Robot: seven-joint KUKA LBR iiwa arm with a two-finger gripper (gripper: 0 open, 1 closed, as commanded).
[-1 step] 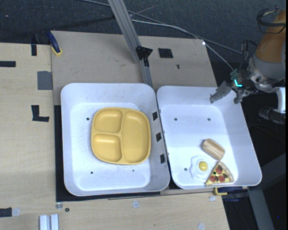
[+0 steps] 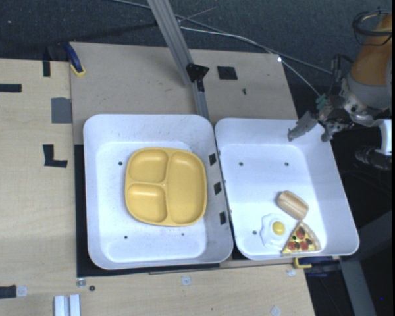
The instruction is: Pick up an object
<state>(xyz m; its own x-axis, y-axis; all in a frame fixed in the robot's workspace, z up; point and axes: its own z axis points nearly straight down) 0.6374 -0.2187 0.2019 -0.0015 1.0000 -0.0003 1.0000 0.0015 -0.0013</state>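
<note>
At the upper right of the frame the arm (image 2: 372, 58) is cut off by the picture's edge, and its gripper (image 2: 314, 127) is too small and dark to read the fingers' state.

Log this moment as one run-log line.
phase: approach | gripper: above right bin's far right corner, holding nothing | hot dog, fried egg, pizza slice: right bin, near corner | yellow plate: left bin

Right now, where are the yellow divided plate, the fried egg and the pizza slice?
yellow divided plate (image 2: 166, 187): camera view, centre ridge.
fried egg (image 2: 278, 228): camera view, yolk.
pizza slice (image 2: 302, 239): camera view, topping.
</note>
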